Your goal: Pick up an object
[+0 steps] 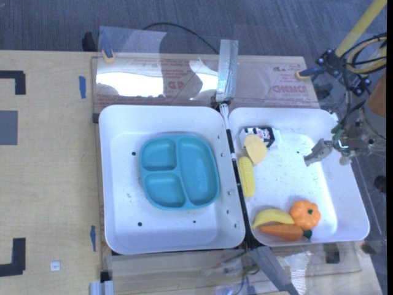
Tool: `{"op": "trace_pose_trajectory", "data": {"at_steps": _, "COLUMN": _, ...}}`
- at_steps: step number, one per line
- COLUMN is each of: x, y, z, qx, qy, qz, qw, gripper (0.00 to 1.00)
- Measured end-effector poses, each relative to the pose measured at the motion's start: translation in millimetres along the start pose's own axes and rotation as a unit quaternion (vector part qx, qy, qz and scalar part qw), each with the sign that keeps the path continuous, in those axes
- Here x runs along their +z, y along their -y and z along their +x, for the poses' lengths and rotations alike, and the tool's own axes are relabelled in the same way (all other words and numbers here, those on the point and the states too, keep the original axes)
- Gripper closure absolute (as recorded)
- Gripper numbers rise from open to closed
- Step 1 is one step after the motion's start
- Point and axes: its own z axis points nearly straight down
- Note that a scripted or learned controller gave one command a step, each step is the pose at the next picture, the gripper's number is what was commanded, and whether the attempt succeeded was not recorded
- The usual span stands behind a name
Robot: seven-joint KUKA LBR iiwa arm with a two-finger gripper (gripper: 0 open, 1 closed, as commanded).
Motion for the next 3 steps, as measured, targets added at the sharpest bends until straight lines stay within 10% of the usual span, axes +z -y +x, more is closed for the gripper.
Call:
{"op": "trace_pose_trajectory", "data": {"at_steps": 1, "x": -10.4, "y": -1.2, "z": 0.2, "qx": -0.001, "qy": 0.001, "qz": -0.002, "qw": 1.0000, "gripper": 1.00}}
{"op": "trace_pose_trajectory", "data": {"at_steps": 3, "x": -226.6, "y": -39.4, "z": -51.9, "qx": -0.260, "qy": 0.005, "qz": -0.006, "qw": 0.9655, "gripper": 1.00}}
